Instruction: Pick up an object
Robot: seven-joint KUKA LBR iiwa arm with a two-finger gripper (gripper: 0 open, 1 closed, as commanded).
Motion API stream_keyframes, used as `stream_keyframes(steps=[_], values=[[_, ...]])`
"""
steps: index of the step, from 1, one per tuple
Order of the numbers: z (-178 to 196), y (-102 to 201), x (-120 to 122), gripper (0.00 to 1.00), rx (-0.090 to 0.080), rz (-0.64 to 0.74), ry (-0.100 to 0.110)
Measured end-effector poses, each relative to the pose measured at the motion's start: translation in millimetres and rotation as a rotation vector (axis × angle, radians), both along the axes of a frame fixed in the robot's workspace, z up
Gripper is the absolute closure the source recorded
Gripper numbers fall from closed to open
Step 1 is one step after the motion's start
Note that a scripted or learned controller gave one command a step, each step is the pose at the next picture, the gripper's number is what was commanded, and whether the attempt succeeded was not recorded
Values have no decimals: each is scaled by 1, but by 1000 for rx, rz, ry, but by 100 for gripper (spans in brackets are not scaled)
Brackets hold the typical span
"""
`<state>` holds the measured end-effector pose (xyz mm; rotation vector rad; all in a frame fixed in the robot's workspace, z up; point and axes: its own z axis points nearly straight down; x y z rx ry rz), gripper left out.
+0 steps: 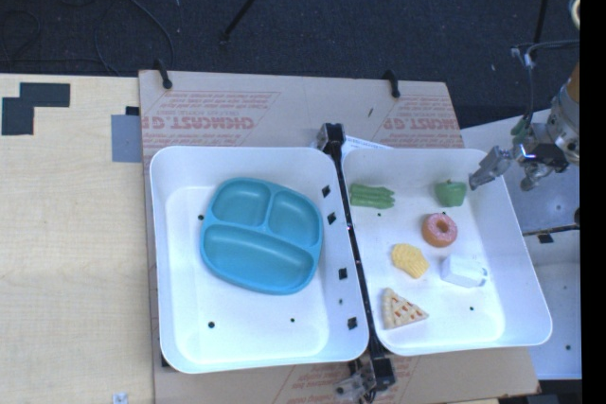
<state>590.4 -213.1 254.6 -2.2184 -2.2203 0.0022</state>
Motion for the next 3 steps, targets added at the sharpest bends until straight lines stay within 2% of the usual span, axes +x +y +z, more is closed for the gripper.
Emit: stream_keyframes(steps=[1,3], values=[[-64,1,-6,0,2,-1,5],[-163,9,-10,0,2,-1,4]])
